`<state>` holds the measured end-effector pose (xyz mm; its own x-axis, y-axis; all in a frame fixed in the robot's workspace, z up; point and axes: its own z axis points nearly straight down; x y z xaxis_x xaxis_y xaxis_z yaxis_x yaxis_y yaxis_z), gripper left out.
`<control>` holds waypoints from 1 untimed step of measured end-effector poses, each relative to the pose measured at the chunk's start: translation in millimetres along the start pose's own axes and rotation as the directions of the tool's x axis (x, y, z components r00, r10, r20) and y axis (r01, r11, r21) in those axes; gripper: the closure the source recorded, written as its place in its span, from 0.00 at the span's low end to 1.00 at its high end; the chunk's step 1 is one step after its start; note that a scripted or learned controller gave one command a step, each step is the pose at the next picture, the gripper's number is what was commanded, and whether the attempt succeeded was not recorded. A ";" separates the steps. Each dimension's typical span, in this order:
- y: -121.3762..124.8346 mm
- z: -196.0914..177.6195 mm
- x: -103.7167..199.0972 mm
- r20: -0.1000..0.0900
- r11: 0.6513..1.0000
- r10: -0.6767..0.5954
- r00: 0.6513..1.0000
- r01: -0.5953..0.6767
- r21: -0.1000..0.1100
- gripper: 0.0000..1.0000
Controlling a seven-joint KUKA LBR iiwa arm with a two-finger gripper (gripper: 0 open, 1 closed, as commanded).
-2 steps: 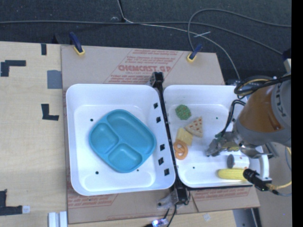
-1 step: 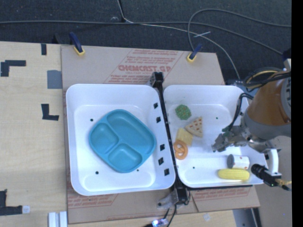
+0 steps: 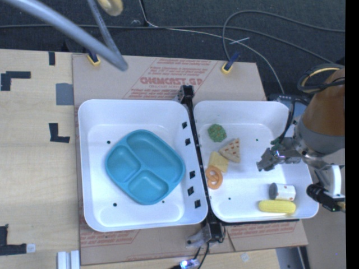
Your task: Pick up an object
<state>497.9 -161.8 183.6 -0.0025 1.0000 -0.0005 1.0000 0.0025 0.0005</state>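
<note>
The right bin (image 3: 253, 110) holds several small items. A green bumpy piece (image 3: 217, 132) lies near its back left, with a tan triangular slice (image 3: 231, 150) just in front of it. A yellow block (image 3: 217, 162) and an orange ring (image 3: 213, 177) sit by the divider. Near the front right lie a yellow corn-like piece (image 3: 277, 207) and a small white and grey item (image 3: 282, 191). My gripper (image 3: 269, 159) hangs over the right part of this bin, apart from every item, behind the white and grey item and to the right of the slice.
The left bin (image 3: 90, 150) holds a blue divided plate (image 3: 145, 166). A black divider (image 3: 193, 150) runs between the bins. The arm's orange band (image 3: 331, 106) and grey wrist stand over the right bin's right rim. Cables run behind the bins.
</note>
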 end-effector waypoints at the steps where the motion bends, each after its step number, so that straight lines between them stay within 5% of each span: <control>1: 0.9 -19.2 0.2 -0.001 1.000 0.000 1.000 0.000 0.003 1.00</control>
<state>498.8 -161.6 202.8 -0.0021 1.0000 0.0004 1.0000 0.0021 -0.0024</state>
